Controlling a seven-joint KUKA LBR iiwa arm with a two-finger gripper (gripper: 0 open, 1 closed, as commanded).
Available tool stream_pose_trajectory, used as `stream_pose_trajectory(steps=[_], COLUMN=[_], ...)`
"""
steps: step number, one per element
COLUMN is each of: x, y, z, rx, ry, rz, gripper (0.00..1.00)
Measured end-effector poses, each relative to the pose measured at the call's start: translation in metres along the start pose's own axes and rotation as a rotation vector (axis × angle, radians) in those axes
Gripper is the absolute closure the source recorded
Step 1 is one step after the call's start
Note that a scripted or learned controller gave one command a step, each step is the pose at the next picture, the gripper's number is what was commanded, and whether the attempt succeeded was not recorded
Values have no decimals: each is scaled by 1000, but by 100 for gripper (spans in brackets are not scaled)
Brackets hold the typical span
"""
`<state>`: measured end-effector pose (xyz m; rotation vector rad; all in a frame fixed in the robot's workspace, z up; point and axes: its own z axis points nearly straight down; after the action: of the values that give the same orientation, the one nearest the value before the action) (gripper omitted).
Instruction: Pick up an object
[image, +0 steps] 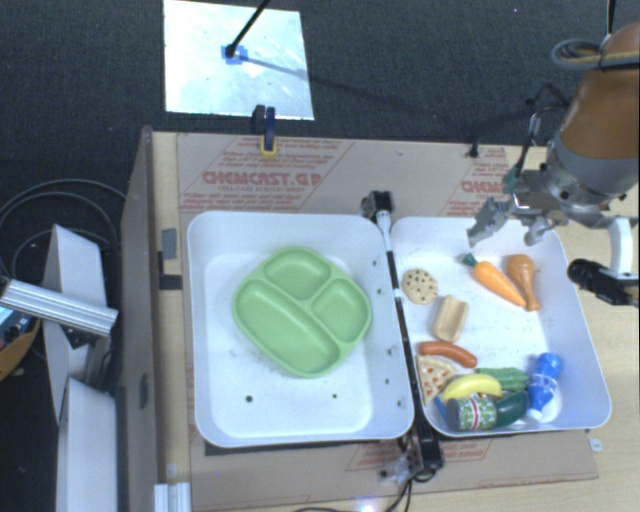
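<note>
My gripper (512, 227) hangs open over the far end of the right bin (585, 345), with nothing between its fingers. Just below it lie an orange carrot (498, 282) and a tan drumstick-shaped piece (523, 276). Further down the bin are a round cookie (419, 285), a pale bread piece (451, 319), a red sausage (447, 352), a pizza slice (432, 376), a yellow banana (472, 385), a green vegetable (503, 378), a dark bottle (488, 411) and a blue bottle (544, 383).
The left bin (215, 300) holds a green divided plate (302, 311). A black clamp (379, 205) sits at the top of the divider between bins. The arm's grey body and orange band (600, 110) hover at the upper right.
</note>
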<state>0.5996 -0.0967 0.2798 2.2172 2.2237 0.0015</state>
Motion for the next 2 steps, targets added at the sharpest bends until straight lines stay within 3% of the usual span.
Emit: stream_pose_trajectory(steps=[1, 2], x=[-40, -38], y=[43, 58], z=[42, 63], rx=[-1, -2], ry=[-3, -2], rz=[3, -2], gripper=[0, 0])
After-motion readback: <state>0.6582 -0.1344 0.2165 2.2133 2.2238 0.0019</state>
